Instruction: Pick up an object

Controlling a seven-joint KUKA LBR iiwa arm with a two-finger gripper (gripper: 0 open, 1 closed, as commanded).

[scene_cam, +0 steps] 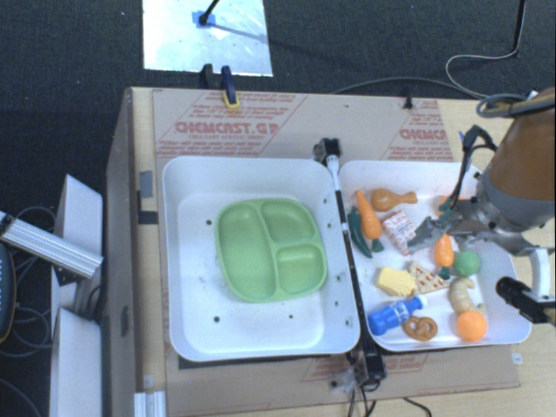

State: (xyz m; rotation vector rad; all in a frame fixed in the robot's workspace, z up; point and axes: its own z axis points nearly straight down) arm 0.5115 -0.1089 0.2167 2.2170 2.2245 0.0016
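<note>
The right bin (382, 174) holds many toy foods. My gripper (434, 230) hangs low over the middle of this bin, reaching in from the right. Directly below it lies a small orange carrot (444, 252), with a green ball (467, 262) just to the right. A white and red packet (400, 231) lies to the gripper's left. Nothing can be seen between the fingers. Further left are a larger carrot (369, 220), a brown drumstick (392, 200) and a dark green vegetable (359, 235).
The front of the right bin holds a yellow wedge (395, 280), a waffle piece (426, 277), a blue bottle (394, 314), a pretzel (422, 328), a pale banana (460, 294) and an orange (472, 325). A green divided plate (270, 248) lies in the left bin (195, 320).
</note>
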